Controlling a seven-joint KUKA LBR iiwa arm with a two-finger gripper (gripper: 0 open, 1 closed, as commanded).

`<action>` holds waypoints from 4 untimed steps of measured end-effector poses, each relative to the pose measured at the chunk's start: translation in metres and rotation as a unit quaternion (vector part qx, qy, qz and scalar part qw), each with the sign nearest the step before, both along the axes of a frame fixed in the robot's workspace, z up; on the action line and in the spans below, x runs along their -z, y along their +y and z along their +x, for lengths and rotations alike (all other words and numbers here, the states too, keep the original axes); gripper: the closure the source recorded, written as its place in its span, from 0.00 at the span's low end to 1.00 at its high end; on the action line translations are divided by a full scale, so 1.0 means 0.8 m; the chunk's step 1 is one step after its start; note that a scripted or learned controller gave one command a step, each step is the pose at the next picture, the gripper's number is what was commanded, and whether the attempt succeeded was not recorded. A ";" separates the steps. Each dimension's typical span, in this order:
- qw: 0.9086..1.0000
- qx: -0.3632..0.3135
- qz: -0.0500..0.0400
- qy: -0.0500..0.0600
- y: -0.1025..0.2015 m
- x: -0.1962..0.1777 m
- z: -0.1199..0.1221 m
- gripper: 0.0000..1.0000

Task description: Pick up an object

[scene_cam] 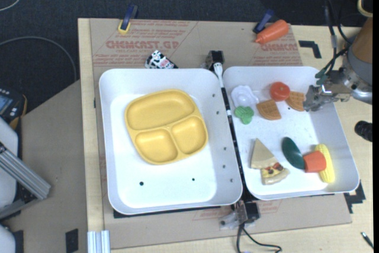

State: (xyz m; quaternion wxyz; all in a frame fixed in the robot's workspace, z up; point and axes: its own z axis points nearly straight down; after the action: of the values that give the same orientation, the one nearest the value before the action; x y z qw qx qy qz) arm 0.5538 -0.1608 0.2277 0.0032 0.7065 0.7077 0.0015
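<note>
Both bins white: left bin (112,127), right bin (340,127). Divided tray (166,125) solid yellow. Round toy (280,90) red-orange, leafy piece (243,115) green, pepper-like piece (292,151) dark green, block (314,161) orange, corn cob (326,164) yellow, wedge (260,154) tan. Bench-top toy (159,60) black-and-white spotted, carrot (272,32) orange.

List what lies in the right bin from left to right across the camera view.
White piece → green piece → tan wedge → red ball → dark green vegetable → orange block → yellow corn. The gripper hangs over the bin's far right part.
</note>
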 end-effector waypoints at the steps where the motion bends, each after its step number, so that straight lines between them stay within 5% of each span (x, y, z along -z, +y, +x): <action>1: 1.000 -0.002 0.001 0.001 0.049 -0.008 0.036 1.00; 4: 1.000 -0.002 0.002 0.001 0.222 0.019 0.127 1.00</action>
State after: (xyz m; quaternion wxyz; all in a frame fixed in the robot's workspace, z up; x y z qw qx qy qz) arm 0.6553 0.0171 0.2124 0.0013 0.7052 0.7090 0.0018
